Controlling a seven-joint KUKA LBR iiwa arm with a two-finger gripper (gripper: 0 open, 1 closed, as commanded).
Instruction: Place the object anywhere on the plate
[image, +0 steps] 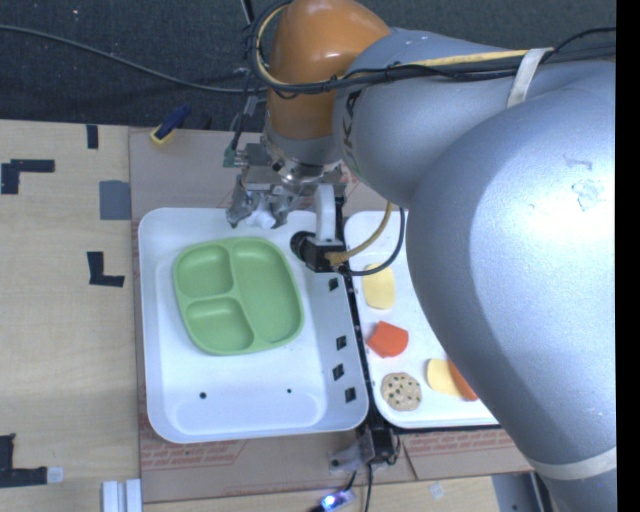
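four small food pieces lie in the right bin (470, 418), lower right of frame: cookie (401, 391), orange wedge (388, 339), yellow slice (379, 289), yellow-orange piece (448, 377). they are probably light, stiff and smooth; take one by its edges. green plate (238, 296) sits in the left bin (240, 410), centre frame. pincer (255, 212) hovers at the plate's far rim; cannot tell its state. bin wall lies between.
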